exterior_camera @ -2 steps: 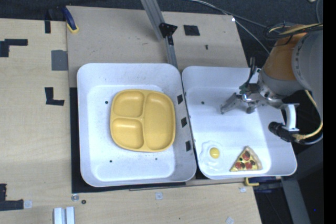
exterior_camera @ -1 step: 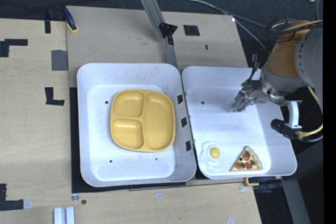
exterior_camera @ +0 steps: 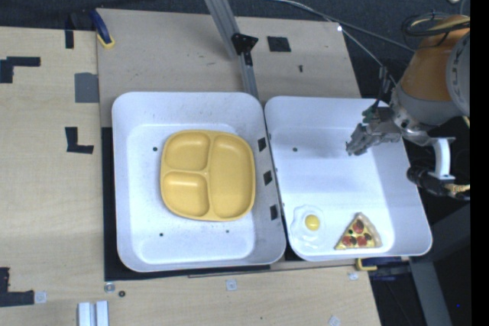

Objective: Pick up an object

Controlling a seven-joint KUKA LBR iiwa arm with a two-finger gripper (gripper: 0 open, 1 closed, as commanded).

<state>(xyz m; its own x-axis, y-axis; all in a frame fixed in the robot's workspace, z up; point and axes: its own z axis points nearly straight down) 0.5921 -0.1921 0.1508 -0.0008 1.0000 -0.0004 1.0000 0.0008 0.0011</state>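
The pale wooden counter (exterior_camera: 46,187) carried two shallow white plastic bins side by side. The left bin (exterior_camera: 137,240) held a yellow plastic plate with three compartments (exterior_camera: 207,175), lying flat near the middle of the bin floor and clear of all four walls.

The right bin (exterior_camera: 336,179) held two small toy food items along its near wall. A white toy fried egg with a yellow yolk (exterior_camera: 309,225) lay in the near left corner. A triangular toy pizza slice with red toppings (exterior_camera: 357,234) lay just beside it to the right, the two apart and not touching.

The grey arm with the orange band (exterior_camera: 432,76) reached in from the right over the far right part of the right bin. Its dark two-finger pincer (exterior_camera: 357,146) hung above the bin floor, well apart from both toy items. Nothing was seen between its fingers; whether they stood open or closed could not be told at this angle.

A grey metal bar (exterior_camera: 218,0) ran diagonally across the far side of the counter, ending near the seam between the bins. A blue and yellow clamp (exterior_camera: 102,28) sat at the counter's far left corner.
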